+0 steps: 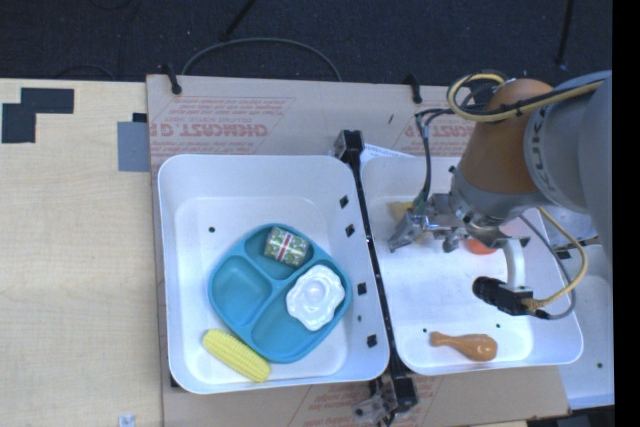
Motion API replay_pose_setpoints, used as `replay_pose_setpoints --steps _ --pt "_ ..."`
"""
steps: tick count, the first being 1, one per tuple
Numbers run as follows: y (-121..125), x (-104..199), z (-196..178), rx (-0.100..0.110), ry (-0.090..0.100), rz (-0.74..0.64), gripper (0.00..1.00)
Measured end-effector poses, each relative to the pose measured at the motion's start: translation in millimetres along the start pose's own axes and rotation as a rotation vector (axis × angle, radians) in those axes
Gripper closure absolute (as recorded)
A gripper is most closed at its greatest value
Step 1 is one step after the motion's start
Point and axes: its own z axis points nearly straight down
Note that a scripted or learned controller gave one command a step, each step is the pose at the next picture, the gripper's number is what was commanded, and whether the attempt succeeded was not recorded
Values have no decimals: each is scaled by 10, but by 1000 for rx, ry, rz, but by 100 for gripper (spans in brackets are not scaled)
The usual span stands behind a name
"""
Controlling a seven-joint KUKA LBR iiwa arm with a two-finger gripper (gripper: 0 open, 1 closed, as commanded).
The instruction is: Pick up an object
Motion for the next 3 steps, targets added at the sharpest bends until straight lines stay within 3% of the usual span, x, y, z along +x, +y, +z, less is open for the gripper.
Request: replay_pose_setpoints --steps 1,2,3 --pt "-6 15 257 -2 0 1 0" --pt "-1 -2 137 -4 -1 6 100" --pt "15 -59 -294 -9 -2 9 100"
